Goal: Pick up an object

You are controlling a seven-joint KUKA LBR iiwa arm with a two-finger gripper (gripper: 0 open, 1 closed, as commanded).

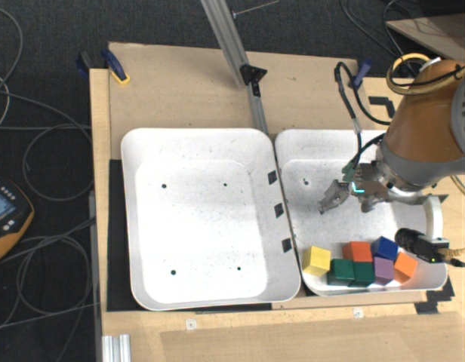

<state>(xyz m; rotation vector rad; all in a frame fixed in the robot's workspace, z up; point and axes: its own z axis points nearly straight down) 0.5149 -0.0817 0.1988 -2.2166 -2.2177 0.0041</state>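
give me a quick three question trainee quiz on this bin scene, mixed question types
1. True or false: the small yellow cube lies in the left shallow white bin.
2. Which block sits furthest left in the cluster? A) bright orange cube B) yellow cube C) purple cube
3. Fill in: the two-finger gripper hangs over the ____ shallow white bin.

Key: 1 false, it lies in the right bin. 2 B. 3 right.
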